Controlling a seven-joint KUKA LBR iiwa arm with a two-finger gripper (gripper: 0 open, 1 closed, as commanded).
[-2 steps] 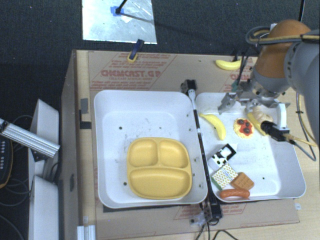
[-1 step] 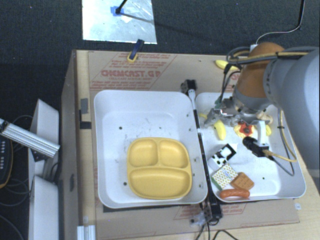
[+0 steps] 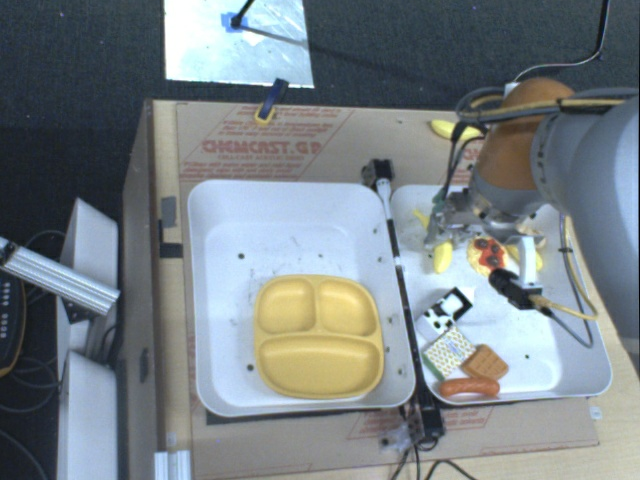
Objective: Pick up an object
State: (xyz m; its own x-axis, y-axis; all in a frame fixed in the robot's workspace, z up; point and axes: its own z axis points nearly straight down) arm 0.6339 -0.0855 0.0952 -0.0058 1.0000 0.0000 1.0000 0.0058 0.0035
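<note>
Left bin [image 3: 215, 268]: yellow divided plate [image 3: 319, 334] lies toward near edge, right of centre. Right bin [image 3: 580, 368]: black-and-white block [image 3: 446, 309], checkered card [image 3: 447, 351], brown waffle piece [image 3: 484, 363], orange sausage [image 3: 469, 387] clustered at near-left corner. Yellow piece [image 3: 442, 257] near far-left corner, just beside gripper [image 3: 452, 225]. Jaw state: cannot tell. Arm [image 3: 570, 148] enters over far-right edge.

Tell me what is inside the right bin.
In the right bin: a hot dog, a waffle, a checkered card, a black-white piece, yellow pieces. The arm covers its far part.
</note>
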